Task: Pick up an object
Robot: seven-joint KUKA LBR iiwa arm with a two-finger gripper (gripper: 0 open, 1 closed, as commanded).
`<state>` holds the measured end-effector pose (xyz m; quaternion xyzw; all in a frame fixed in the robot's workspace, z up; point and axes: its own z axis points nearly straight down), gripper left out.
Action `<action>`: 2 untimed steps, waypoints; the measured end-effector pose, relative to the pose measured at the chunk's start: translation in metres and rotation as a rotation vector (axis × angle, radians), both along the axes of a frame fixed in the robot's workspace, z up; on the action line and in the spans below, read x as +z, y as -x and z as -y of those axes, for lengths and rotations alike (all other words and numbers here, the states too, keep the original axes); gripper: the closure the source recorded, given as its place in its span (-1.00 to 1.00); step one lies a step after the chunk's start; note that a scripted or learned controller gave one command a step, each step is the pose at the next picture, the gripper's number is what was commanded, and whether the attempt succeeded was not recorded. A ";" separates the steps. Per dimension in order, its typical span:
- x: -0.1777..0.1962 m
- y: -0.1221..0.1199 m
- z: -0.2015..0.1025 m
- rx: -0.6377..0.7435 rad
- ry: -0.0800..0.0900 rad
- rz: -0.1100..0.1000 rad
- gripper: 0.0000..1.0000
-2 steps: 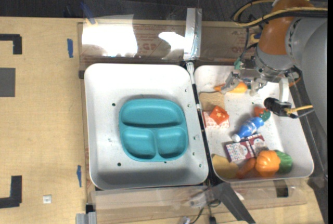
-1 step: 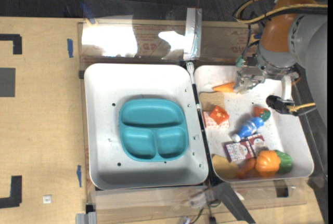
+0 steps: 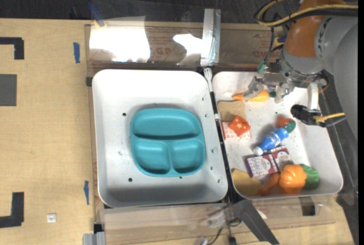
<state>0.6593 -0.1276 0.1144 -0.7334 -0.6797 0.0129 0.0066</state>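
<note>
Nothing looks picked up yet, so the task is judged to be at the reach-in stage, with the grab and the lift both left to do. The end effector (image 3: 268, 86) is seen low over the far end of the right bin (image 3: 333, 173), right at a small orange piece (image 3: 257, 96) that lies on the bin floor; whether it's touching or just above can't be told from this slant, and how far apart the end effector stands can't be told either, too small and cluttered there. The other stuff is spread through the same bin: a red cube (image 3: 239, 125), a blue bottle (image 3: 272, 140), a small carton (image 3: 266, 163) and an orange pepper (image 3: 292, 177) at the near end. A teal divided plate (image 3: 166, 140) is parked in the left bin (image 3: 108, 124)
</note>
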 end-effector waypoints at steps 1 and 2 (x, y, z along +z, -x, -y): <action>-0.016 -0.009 0.002 0.008 -0.014 0.019 -1.00; -0.002 -0.009 0.004 0.007 -0.012 0.018 1.00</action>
